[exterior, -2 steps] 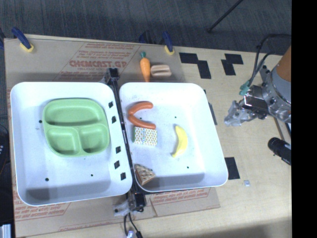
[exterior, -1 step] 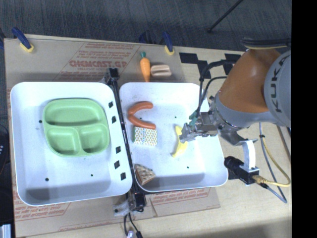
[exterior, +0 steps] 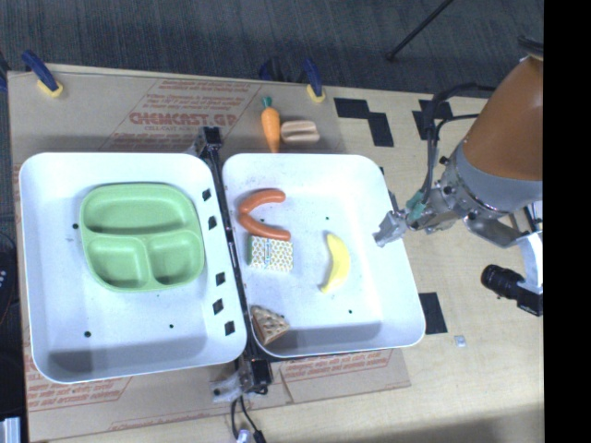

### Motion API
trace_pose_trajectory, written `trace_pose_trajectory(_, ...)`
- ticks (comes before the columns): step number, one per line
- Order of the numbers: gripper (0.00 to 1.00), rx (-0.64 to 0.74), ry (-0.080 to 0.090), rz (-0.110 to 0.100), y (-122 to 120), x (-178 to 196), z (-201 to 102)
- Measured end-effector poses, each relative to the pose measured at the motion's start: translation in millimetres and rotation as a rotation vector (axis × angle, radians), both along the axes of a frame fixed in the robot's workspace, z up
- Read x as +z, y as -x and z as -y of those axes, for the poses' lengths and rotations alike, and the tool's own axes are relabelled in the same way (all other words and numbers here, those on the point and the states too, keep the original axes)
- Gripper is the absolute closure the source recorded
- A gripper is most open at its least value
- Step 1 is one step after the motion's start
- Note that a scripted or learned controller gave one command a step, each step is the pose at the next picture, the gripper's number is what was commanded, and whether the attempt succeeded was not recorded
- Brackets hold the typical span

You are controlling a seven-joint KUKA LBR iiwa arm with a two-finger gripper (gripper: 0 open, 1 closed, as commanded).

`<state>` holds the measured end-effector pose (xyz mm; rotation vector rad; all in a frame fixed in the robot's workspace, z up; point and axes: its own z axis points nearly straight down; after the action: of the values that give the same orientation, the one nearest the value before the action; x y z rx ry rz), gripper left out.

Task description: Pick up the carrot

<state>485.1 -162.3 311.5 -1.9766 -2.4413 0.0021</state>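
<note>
Whether the fingers (exterior: 386, 230) are apart or together cannot be told (too small); they hang over the right bin's (exterior: 397, 284) right rim. The carrot (exterior: 270, 125) lies outside that bin, on the surface beyond its far rim, beside a small bun (exterior: 299, 133).

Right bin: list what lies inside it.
Inside the right bin: two sausages, a banana, a patterned packet and a sandwich wedge at the near-left corner. Anything beneath them is hidden. The carrot lies outside.
</note>
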Motion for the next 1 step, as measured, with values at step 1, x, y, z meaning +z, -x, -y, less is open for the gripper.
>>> trace_pose_trajectory(1, 1.0, -0.249, -0.001, -0.003, 8.8, -31.9, -49.4)
